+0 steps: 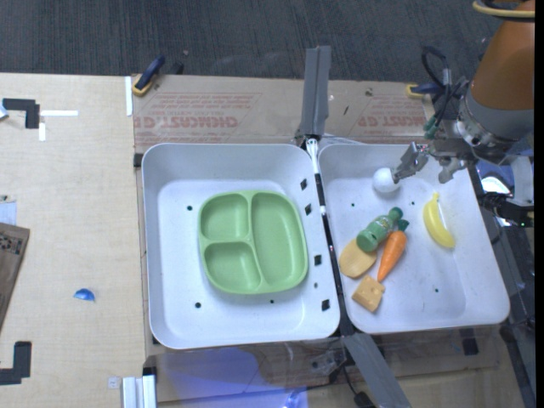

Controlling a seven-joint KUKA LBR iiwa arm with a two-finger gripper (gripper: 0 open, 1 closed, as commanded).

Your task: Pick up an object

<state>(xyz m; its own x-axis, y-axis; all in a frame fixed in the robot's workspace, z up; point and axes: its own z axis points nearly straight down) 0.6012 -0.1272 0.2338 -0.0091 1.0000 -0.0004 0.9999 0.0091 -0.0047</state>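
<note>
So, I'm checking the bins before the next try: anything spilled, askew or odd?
Nothing stands out. The green divided plate lies flat in the left bin. The carrot, banana, green bottle and white ball lie loose in the right bin, nothing spilled.

Green divided plate (253, 242), yellow banana (439, 223), orange carrot (390, 254) (green-topped), white ball (384, 178), white bins (161, 228).

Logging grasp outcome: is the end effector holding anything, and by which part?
Nothing held. The end effector hangs open above the right bin, beside the white ball, nothing between its fingers.
</note>
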